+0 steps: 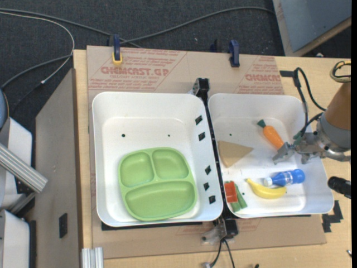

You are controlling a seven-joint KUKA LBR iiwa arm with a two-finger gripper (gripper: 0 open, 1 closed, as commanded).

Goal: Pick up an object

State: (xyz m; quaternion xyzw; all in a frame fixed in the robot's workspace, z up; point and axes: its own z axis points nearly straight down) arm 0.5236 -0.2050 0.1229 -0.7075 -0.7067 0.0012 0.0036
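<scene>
In the right bin, gripper hovered just beside the carrot, above the blue bottle and banana. Fingers looked spread, pinching nothing. Green tray sat in the left bin.

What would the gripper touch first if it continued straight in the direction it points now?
Probably the bare floor of the right bin. The gripper points leftward between the carrot and blue bottle; depth is unclear.

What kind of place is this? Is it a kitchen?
Probably a robot lab, not a kitchen: a robot arm reaches over two white bins clamped to a board, with toy food like a banana and cables on the floor.
</scene>
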